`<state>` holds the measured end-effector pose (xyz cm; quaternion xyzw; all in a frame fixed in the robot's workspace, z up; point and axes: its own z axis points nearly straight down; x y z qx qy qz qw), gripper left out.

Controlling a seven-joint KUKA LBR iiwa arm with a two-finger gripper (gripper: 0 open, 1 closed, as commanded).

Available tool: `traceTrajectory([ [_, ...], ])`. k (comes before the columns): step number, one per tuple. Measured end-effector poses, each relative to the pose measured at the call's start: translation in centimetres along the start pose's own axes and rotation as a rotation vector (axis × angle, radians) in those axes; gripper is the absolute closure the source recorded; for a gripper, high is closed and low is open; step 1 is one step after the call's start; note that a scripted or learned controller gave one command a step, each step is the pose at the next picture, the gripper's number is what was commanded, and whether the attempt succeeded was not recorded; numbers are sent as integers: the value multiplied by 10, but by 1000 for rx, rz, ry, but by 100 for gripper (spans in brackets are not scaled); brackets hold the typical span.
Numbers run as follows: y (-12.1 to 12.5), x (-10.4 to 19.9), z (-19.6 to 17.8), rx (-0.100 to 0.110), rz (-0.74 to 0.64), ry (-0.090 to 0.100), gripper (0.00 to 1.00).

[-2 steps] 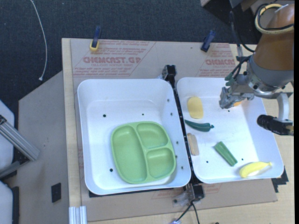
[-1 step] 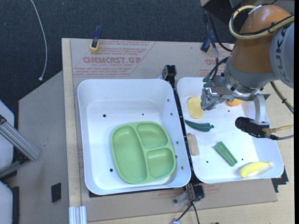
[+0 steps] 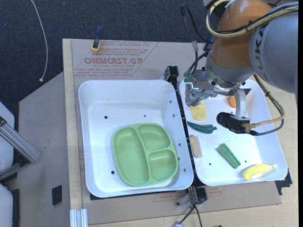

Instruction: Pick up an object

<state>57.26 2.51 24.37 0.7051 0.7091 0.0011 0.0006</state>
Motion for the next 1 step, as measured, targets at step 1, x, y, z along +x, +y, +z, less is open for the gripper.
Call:
traceTrajectory([
  [1,13,56,15,1,-1,1,100],
])
